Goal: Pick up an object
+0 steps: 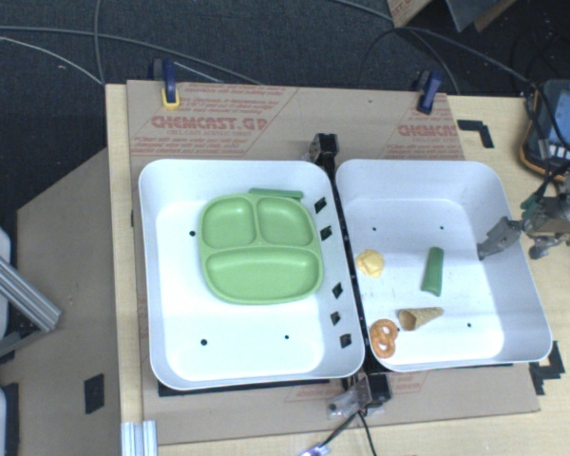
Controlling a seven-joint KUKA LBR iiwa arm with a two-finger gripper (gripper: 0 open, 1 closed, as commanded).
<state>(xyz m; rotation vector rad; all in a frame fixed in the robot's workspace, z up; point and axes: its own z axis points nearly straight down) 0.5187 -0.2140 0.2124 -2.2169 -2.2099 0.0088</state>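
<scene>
The right bin (513, 283) holds four small things. A yellow lump (369, 263) lies near its left wall. A green stick (432, 270) lies in the middle. A tan cone (420, 317) and an orange pretzel (384, 336) sit near the front. My gripper (502, 237) reaches in over the bin's right rim, well to the right of the green stick and apart from every object. Nothing shows in its grasp.
The left bin (171, 331) holds a green divided plate (260, 249). A dark divider with clips (334, 255) runs between the bins. Blue clamps (170, 82) (428, 90) pin the board at the back. Cables and a box lie beyond the bench.
</scene>
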